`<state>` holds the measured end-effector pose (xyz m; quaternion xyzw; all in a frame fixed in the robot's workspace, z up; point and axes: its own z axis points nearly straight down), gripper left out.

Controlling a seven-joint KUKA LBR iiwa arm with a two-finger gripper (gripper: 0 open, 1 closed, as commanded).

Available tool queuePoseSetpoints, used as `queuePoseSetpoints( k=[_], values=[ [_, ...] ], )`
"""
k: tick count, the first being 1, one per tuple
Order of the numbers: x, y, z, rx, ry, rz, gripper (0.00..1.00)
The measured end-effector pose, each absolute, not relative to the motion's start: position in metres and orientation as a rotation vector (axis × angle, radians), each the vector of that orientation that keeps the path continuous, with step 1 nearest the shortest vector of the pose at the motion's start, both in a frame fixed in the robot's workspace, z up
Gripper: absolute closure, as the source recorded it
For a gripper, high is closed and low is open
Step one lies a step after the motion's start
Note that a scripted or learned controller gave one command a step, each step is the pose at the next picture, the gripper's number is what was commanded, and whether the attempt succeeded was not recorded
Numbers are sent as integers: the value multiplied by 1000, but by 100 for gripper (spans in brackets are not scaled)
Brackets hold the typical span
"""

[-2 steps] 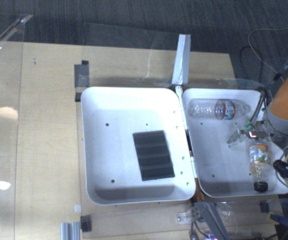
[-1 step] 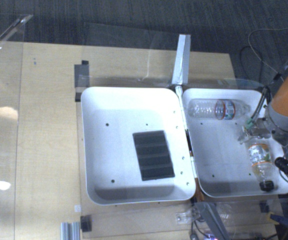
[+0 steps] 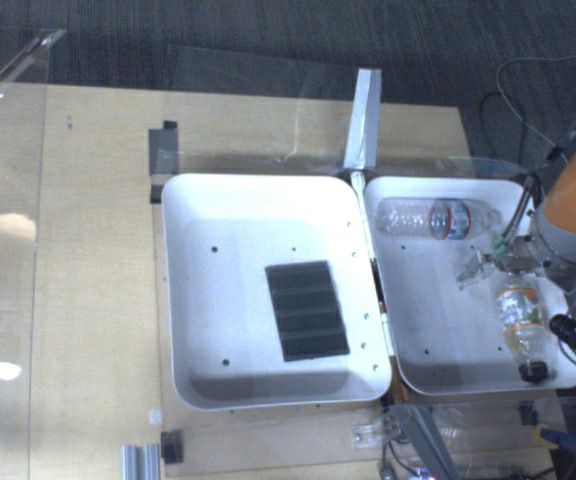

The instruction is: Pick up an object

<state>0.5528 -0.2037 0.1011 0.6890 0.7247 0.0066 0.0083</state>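
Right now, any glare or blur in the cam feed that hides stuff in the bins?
Camera view: soft overall; white right bin washes out the clear bottle and a second clear bottle; dark pad in the left bin reads crisply; shadows along the bins' near walls.

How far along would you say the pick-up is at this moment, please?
Done: the arm has reached into the right bin, with the gripper low over its floor. In hand: nothing visibly; whether the jaws grip anything is unclear. Left: the lift itself. The clear bottle lies along the far wall, a second clear bottle lies near the right wall, and the dark ridged block rests in the left bin.
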Motion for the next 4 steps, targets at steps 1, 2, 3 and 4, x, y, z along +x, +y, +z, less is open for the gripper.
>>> queuePoseSetpoints(
  k=[1, 2, 3, 4],
  values=[
    [552, -205, 89, 2048, 2370, 9, 0],
    [631, -204, 87, 1846, 2536, 4, 0],
    [650, -173, 86, 1583, 2727, -37, 0],
    [658, -170, 86, 1764, 2643, -42, 0]
  ],
)
